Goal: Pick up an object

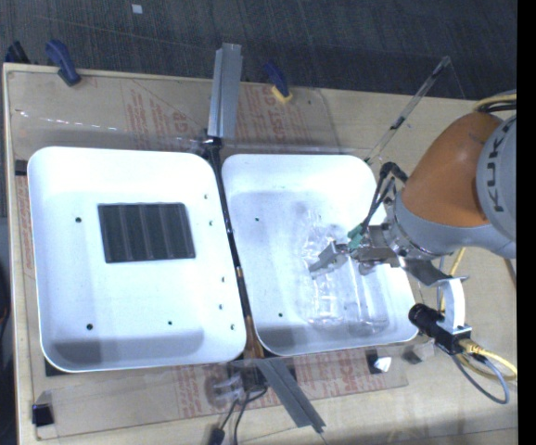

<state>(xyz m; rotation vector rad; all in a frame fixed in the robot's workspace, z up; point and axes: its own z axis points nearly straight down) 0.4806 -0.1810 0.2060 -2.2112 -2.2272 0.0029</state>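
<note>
Two metal fingers of the gripper (335, 254) reach leftward over the right white bin (277, 193), their tips low above a crumpled clear plastic package (342, 290). The fingers appear to stand a narrow way apart, and nothing shows clamped between them; the glare of the plastic makes contact impossible to judge. Behind the gripper, the grey wrist and orange band of the arm (444, 188) enter from the right edge of the bench.

The package lies in the right half of this bin, near its right wall and front rim, well apart from the central divider. Its outline is faint against the white floor. The long axis appears to run from the far side of the bin toward the near side, slightly slanted; no distinct front or back end can be told.

For a sound grasp, the fingers should straddle a raised fold across the short axis, descend until they press the film, then close firmly, since thin plastic likely slips.

Beyond, the left white bin (64, 248) holds a dark grey ribbed rectangular panel (146, 232).
</note>
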